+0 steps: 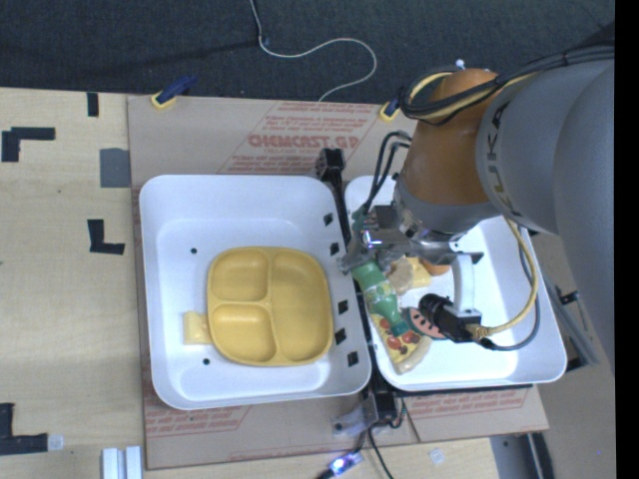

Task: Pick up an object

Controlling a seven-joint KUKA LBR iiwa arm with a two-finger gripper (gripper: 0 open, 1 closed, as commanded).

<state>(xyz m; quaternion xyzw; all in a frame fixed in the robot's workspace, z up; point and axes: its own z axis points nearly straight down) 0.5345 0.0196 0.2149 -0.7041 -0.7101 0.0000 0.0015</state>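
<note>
My gripper [374, 252] hangs low over the left side of the right bin [519, 367], under the orange wrist band. Right below it lies a green object [381, 289], close to or touching the fingers. A pizza-slice toy [407, 345] rests beside it near the bin's front left corner. A small orange-tan item [431, 264] peeks out under the wrist. The arm hides much of this bin. The left bin [160, 218] holds a yellow divided plate [270, 304].
A pale yellow flat piece [194, 327] sticks out from under the plate's left edge. A black and orange cable connector [449, 319] hangs over the right bin. A divider with black clips [339, 238] separates the bins. Cardboard lies under both.
</note>
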